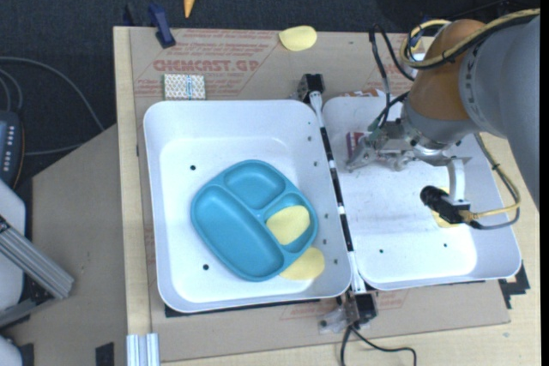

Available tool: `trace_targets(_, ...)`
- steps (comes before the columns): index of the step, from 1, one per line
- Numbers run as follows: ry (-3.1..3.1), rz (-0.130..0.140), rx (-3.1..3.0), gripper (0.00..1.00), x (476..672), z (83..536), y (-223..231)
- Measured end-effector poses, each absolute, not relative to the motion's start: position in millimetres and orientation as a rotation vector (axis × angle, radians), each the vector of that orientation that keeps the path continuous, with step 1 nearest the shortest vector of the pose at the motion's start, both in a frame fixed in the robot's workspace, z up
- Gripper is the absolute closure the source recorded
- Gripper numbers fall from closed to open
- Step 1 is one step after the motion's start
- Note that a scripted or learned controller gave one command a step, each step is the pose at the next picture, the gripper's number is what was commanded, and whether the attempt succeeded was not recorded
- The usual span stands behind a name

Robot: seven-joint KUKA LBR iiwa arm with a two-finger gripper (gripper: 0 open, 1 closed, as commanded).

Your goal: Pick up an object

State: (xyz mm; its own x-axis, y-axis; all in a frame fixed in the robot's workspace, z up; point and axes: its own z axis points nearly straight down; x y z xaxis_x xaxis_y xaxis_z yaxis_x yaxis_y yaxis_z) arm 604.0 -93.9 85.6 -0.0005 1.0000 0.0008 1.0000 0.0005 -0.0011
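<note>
Nearest the camera, the left bin [171,184] holds a blue divided plate [244,223]. One yellow piece [289,223] lies in a plate compartment; a second yellow piece [302,265] lies just beside the plate's lower edge. The right bin [403,257] holds the arm [476,73], whose gripper [369,152] is low over the bin's upper left area. Finger state: cannot tell. A small red-and-white object [353,139] lies just beside the gripper, partly hidden. A small yellow object [444,219] lies well apart from it, toward the bin's right, beside a black cable fitting [436,201].
</note>
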Motion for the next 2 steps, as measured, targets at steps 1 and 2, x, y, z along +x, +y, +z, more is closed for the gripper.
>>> trace_targets(1,-2.224,-0.001,-2.221,0.0,659.9,85.0,-91.9)
trace_targets(2,-2.226,-0.001,-2.222,1.0,660.4,95.3,-91.8)
